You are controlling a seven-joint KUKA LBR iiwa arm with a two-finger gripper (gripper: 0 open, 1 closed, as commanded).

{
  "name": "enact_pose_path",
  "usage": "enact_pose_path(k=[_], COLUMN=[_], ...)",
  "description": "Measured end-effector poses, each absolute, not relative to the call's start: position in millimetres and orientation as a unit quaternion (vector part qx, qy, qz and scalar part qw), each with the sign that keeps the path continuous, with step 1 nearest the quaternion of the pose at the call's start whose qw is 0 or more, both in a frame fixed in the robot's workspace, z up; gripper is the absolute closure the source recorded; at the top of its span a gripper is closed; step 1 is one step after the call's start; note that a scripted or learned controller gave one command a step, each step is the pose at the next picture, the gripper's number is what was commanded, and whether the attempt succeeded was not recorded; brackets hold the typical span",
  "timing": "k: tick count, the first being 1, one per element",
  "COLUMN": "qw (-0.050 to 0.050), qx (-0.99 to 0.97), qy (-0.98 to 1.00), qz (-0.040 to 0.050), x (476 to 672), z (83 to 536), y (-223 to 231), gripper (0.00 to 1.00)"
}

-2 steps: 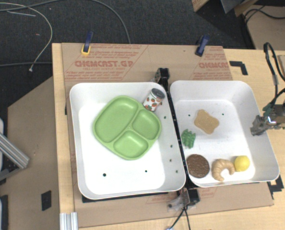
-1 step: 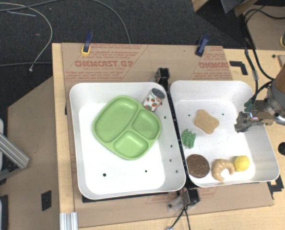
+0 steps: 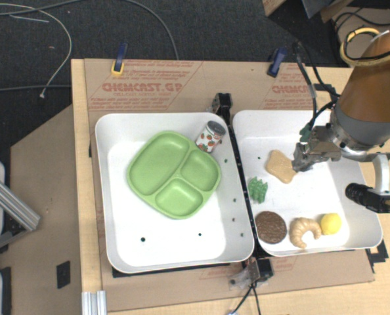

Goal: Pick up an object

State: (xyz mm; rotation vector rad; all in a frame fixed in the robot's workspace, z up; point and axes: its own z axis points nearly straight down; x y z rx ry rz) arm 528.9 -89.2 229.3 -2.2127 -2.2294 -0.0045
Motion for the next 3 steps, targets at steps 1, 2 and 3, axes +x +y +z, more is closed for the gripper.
enact_pose_path(k=[1,2,3], qw=[-0.001,0.0,0.0], qx=[-0.705,-0.705,-0.705], qy=[-0.709,-0.709,-0.709], qz=[-0.0019,-0.0009,-0.0014], x=[554.5,578.4,607.3], z=[239,226,217], y=[-42,7,59], gripper=[1.0,1.0,1.0])
